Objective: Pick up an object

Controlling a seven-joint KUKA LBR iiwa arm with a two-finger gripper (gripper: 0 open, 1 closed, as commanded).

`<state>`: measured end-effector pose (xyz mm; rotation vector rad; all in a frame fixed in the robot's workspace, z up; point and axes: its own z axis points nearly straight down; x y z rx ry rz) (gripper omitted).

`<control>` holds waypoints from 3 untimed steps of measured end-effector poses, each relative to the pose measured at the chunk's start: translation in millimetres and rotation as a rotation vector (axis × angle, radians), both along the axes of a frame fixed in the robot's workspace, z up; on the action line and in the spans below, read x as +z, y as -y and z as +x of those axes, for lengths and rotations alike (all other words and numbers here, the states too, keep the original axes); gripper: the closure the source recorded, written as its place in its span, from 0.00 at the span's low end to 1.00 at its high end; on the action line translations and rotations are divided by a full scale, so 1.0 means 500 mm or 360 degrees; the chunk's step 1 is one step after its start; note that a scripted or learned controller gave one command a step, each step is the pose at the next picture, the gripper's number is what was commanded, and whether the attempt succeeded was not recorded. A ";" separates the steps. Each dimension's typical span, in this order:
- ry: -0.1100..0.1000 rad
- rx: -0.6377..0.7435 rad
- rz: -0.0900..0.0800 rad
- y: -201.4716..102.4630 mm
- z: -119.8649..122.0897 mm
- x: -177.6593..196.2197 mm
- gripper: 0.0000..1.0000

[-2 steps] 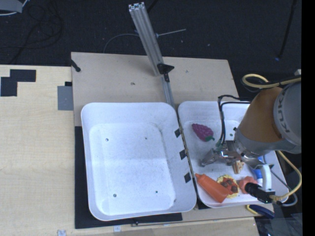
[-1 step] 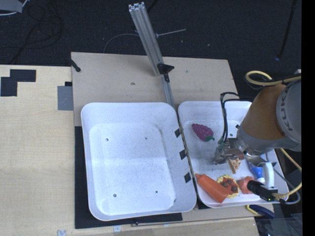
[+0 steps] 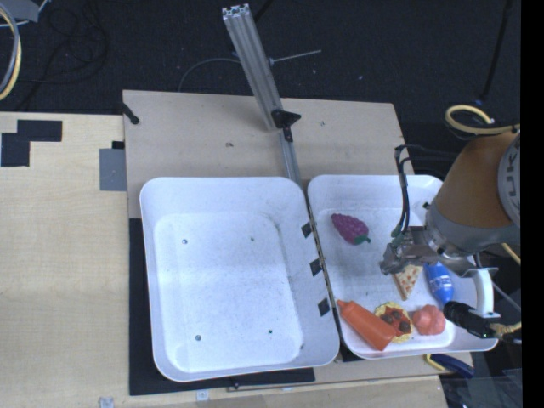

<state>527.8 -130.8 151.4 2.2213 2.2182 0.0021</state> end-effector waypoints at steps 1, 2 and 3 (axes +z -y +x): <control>0.0001 0.0001 0.0000 0.004 -0.001 0.084 1.00; 0.0000 0.0002 0.0000 0.005 0.001 0.156 1.00; -0.0006 0.0007 0.0002 -0.091 0.038 0.136 1.00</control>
